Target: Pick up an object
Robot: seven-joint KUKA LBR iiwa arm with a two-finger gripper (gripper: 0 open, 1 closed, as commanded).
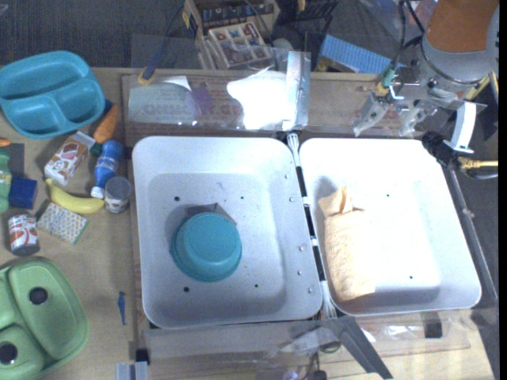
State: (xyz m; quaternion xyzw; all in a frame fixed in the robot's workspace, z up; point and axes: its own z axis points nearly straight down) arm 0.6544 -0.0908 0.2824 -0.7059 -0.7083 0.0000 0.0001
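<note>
Smooth matt plastic in the teal bowl (207,247); rough tan cloth in the towel (348,248); glossy white plastic bins (150,172).

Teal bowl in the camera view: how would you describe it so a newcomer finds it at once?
Find the two white bins side by side; take the left bin. The teal bowl sits upside down near its middle. It is round and blue-green, unlike the pale tan folded cloth lying in the right bin.
</note>
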